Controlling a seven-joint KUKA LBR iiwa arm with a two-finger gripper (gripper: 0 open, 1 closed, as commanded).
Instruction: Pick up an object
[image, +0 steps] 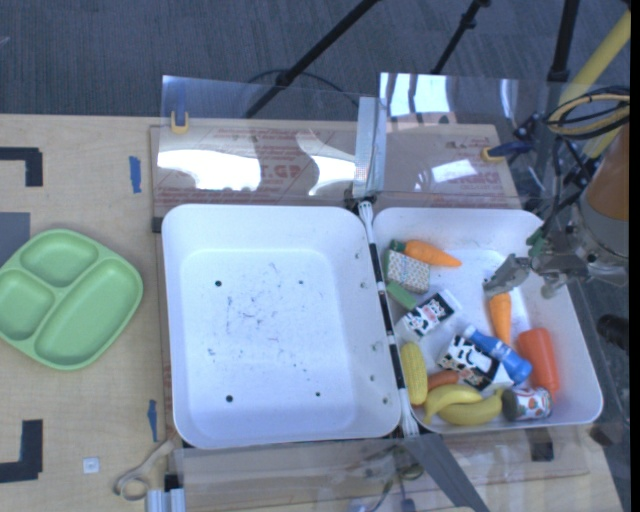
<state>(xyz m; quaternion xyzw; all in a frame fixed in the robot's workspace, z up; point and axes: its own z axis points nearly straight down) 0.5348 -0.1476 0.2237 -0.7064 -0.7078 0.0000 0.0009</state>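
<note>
Fingers (527, 275) spread and empty, small orange carrot (499, 315) just below them, untouched.

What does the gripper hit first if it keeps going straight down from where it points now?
Most likely the slim orange carrot lying in the right bin. The gripper hangs just above that carrot's upper end and points down into the bin. Height is hard to judge from this slanted view, so it could instead meet bare bin floor beside it.

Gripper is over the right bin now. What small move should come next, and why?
Probably a short descent. The gripper hangs at the right white bin's upper right, with the small orange toy carrot just below and to its left and nothing between the jaws. Nudge it over that carrot and lower it; neighbours there are few.
</note>
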